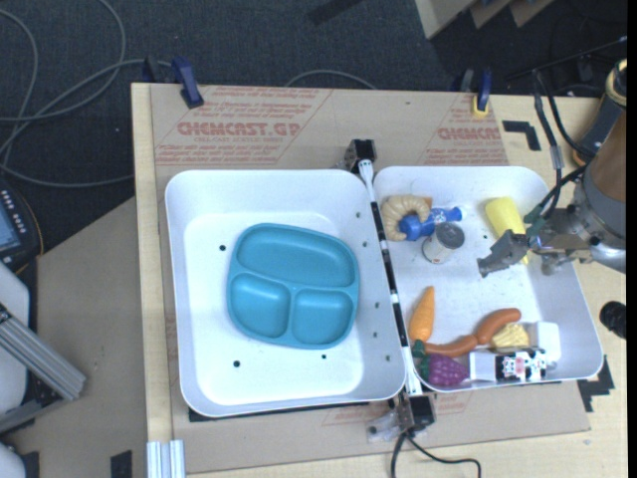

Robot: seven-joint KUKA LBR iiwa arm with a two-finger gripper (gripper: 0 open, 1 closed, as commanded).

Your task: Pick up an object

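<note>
Gripper [504, 251] hung w/ fingers spread, nothing btwn, nr right bin's [567, 312] right edge; carrot [423, 314] lay lengthwise, tip toward far rim.

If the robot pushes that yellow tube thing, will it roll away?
Probably. The yellow cylinder looks round and lies on its side on the right bin's flat floor, so a sideways nudge may roll it. It looks like smooth plastic, likely light and maybe slippery. The gripper is close beside it.
</note>
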